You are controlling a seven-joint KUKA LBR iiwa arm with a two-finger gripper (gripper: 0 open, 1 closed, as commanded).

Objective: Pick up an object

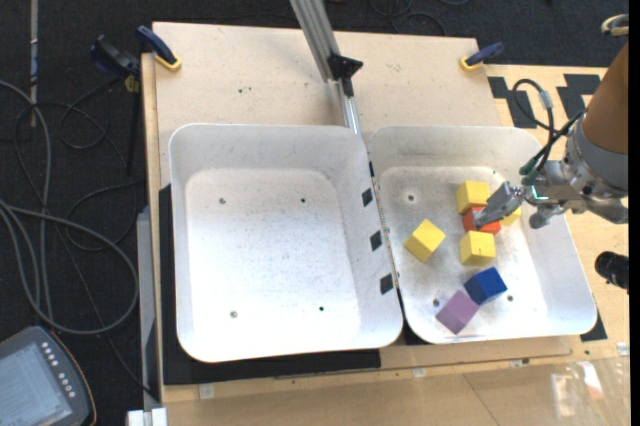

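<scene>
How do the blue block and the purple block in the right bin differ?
The blue block is dark blue; the purple block is pale purple. The blue one lies farther from the bin's near rim, the purple one lower and to its left. They look alike in size, sit in the right bin, corners close together, both apart from the gripper.

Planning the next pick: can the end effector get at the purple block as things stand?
Probably yes. The purple block lies uncovered near the right bin's front, though the blue block touches it. The end effector is over the red block.
</scene>
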